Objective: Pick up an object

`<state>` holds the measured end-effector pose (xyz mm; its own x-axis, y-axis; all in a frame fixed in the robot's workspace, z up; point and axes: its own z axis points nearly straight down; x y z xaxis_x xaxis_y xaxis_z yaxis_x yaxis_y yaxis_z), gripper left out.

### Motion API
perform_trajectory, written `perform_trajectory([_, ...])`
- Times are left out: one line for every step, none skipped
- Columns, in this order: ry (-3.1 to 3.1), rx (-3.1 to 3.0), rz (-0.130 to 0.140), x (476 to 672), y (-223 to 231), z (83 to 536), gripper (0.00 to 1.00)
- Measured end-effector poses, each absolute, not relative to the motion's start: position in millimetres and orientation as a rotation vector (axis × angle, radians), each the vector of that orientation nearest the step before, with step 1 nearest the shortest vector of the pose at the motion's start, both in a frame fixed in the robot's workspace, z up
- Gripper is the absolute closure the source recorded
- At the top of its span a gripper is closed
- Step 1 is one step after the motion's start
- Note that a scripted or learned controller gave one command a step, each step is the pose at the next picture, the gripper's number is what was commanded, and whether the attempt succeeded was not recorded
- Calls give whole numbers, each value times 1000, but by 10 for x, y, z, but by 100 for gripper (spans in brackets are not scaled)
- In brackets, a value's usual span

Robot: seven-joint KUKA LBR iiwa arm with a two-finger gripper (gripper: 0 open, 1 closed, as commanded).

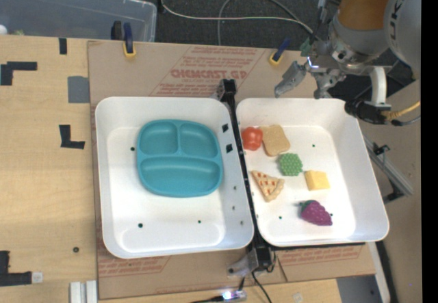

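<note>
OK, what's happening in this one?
A grey robot arm is reaching in from the right, its gripper open and holding nothing, above the far edge of the right bin. That bin holds toy food: a tomato, bread slice, broccoli, cheese cube, pizza slice and grapes. The left bin holds a teal divided plate. Nothing is picked up yet.

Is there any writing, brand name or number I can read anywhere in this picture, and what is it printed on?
"CHEMCAST GP": red print on the brown cardboard sheet under the two shallow white bins, upside down from this camera.
The smaller red lines around it are too blurred to read.
Dark letters on the grey robot arm at the top right corner are cut off and unreadable.
</note>
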<state>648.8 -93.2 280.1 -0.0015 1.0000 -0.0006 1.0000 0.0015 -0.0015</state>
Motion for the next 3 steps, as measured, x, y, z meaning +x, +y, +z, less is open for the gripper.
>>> perform_trajectory([-2220,-2218,8,6403,-998,2249,0])
perform_trajectory([-2219,-2216,10,6393,-971,1597,0])
perform_trajectory([-2219,-2215,0,6363,-1022,1036,0])
